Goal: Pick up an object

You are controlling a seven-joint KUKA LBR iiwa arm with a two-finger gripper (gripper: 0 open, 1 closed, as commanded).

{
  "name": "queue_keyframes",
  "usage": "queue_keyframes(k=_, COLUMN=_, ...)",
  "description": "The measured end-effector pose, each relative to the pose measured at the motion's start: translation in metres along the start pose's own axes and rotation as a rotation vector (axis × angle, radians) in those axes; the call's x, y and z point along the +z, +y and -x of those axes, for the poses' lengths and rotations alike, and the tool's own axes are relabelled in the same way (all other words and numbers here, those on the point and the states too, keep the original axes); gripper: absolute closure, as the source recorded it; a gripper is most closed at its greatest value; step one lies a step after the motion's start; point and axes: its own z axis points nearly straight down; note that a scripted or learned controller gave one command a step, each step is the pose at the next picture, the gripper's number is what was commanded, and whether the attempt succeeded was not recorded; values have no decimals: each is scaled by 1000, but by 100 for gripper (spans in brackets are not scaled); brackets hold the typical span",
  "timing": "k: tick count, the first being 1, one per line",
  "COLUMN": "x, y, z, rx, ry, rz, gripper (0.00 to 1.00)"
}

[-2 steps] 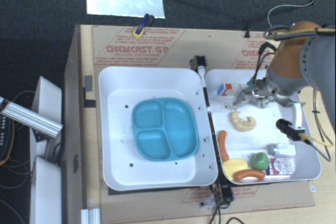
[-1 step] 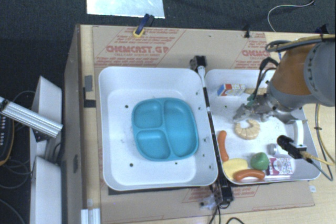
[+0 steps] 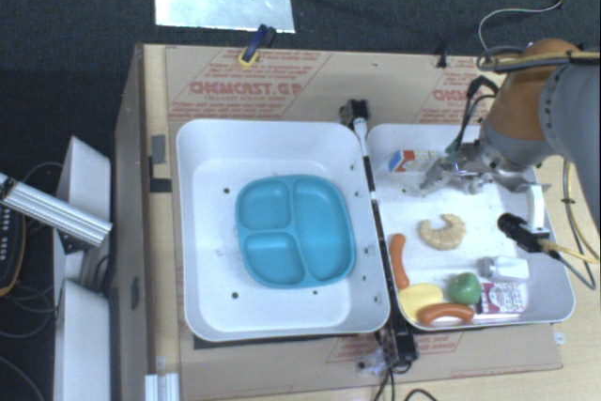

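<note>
Tan and curved, a croissant [image 3: 442,231] lay on the floor of the right bin [image 3: 554,296], a little below the gripper [image 3: 457,172] and apart from it. The gripper hung low over the upper part of that bin, and nothing showed between its metal tips; whether they were spread or closed could not be told from this angle. Just to its left, near the bin's upper left corner, sat a small red, white and blue carton [image 3: 403,161]. Farther below it, along the bin's front edge, were a red sausage [image 3: 399,259], a yellow piece [image 3: 421,297], a hot dog [image 3: 442,315], a green pepper [image 3: 462,287] and a white bottle with a red label [image 3: 504,285]. Well off to the gripper's left, the left bin [image 3: 202,202] held a blue divided plate [image 3: 294,230]. Both bins rested on a cardboard sheet [image 3: 282,84].
</note>
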Motion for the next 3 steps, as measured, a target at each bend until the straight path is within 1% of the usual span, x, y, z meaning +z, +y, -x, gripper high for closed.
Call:
queue_keyframes(k=1, x=-14, y=-92, z=52, rx=3, ry=-1, rz=-2, gripper=0)
queue_keyframes(k=2, x=-83, y=-12, z=33, rx=0, ry=0, rz=3, gripper=0)
queue_keyframes(k=3, x=-65, y=23, z=-41, rx=-2, ry=2, rz=0, gripper=0)
